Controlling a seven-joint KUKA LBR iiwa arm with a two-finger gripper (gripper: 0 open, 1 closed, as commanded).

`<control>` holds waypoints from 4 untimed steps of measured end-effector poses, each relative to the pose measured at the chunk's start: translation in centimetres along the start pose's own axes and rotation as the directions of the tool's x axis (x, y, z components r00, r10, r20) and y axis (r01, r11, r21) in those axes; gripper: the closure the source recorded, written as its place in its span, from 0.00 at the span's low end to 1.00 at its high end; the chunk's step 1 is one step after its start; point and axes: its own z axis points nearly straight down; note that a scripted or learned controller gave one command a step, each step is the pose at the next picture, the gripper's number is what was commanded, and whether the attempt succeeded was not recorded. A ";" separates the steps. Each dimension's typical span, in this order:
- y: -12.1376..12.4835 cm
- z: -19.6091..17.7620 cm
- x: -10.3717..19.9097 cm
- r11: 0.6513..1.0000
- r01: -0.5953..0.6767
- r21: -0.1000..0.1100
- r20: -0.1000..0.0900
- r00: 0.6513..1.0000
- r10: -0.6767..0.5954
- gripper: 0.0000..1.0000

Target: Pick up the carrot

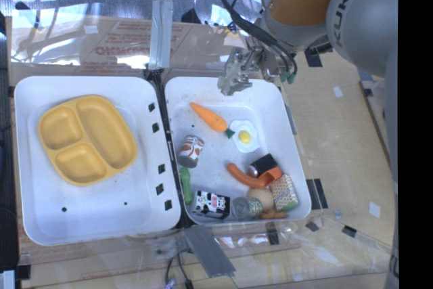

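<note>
I see my pincer [235,82] hanging over the far rim of the right-hand shallow white bin [289,139], and whether it is open or closed I cannot tell from this slant, though nothing is gripped in it. The small orange carrot with a green stub end [209,117] lies just below it on the bin floor, untouched, so I judge the descent, grasp and lift all remain. It looks smooth, tapered and plastic, lying slantwise, clear of the fried-egg toy [243,136] beside it.

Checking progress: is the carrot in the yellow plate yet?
No, the carrot lies in the right bin, beside the fried egg.
</note>
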 end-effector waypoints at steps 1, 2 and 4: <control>-0.2 16.5 1.8 0.991 0.131 -0.003 -0.001 0.991 -0.131 0.00; 0.0 15.2 1.5 0.990 0.139 0.000 0.005 0.990 -0.139 1.00; 1.3 16.4 4.0 0.723 0.690 -0.002 0.002 0.723 -0.690 1.00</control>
